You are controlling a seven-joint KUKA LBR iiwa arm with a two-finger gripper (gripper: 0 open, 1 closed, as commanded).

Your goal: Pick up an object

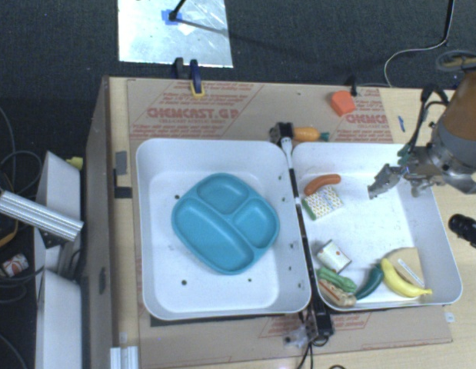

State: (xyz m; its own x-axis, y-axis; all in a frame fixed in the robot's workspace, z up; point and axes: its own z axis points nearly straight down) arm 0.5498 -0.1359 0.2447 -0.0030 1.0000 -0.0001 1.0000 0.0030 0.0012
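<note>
Sausage (322, 182) sits untouched in the right bin (422, 229); board (222, 106) reads "CHEMCAST GP". Gripper (384, 181) hovers nearby, fingers spread, gripping nothing.

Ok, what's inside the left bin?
The left bin holds one blue divided plate, its three compartments bare. The bin floor under the plate is covered, so anything beneath it cannot be seen.

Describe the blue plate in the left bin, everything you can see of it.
The blue plate is a light blue tray with rounded corners that looks like plastic, moulded into three compartments: one large, two smaller. It lies flat and face up on the floor of the left bin, turned at a slant to the walls, roughly central. Nothing lies in it.
</note>
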